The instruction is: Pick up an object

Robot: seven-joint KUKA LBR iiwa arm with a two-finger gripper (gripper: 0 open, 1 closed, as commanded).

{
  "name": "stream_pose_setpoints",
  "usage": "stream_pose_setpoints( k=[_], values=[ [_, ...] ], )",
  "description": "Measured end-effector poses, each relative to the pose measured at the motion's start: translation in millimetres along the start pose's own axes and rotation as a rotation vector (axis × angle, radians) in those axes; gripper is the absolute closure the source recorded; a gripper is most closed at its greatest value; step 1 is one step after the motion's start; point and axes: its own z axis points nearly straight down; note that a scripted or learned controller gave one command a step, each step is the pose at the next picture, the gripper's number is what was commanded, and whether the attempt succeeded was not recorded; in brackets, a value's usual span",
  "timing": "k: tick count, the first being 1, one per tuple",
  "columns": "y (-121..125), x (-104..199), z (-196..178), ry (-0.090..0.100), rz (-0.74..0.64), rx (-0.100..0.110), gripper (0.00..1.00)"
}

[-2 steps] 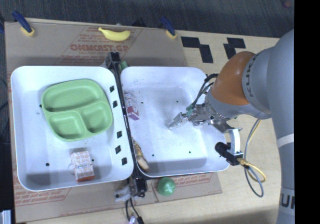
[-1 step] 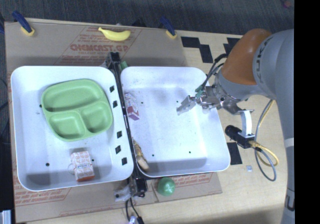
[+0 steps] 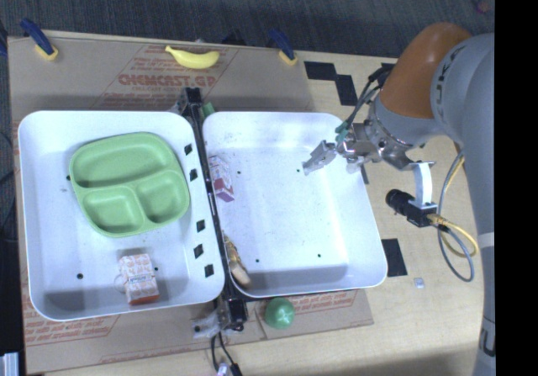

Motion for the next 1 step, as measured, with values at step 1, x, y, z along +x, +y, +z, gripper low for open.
stream_pose_setpoints(
  k=[1],
  values=[
    [-10.1, -0.3, -55.1, -0.001, 0.0, -0.001, 0.0]
  ],
)
